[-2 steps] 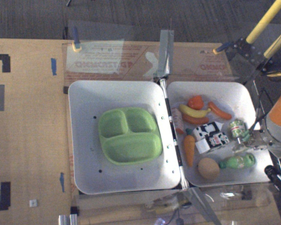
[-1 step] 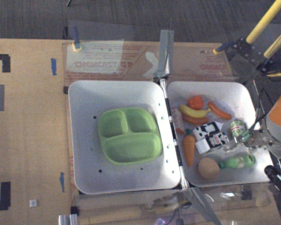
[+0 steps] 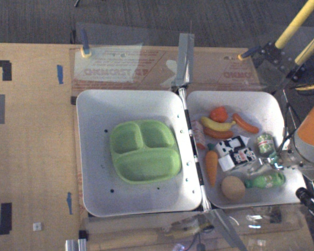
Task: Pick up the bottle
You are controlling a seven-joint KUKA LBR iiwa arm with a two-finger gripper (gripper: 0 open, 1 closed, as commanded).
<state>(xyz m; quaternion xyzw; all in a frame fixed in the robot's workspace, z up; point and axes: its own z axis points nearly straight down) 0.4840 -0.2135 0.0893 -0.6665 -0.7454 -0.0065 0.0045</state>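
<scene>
A green bottle (image 3: 265,180) lies on its side near the front right corner of the right bin (image 3: 282,109), its neck pointing left toward a tan round object (image 3: 233,187). My gripper (image 3: 276,160) comes in from the right edge under the orange-banded wrist (image 3: 310,135). It hangs just above and behind the bottle, between it and a small green can (image 3: 264,143). The bottle looks to be resting on the bin floor, and I see nothing lifted.
The right bin also holds a black-and-white carton (image 3: 235,151), a carrot (image 3: 211,167), a banana (image 3: 217,124), a red tomato (image 3: 218,113) and a sausage (image 3: 245,123). A green divided plate (image 3: 145,150) lies in the left bin (image 3: 94,114).
</scene>
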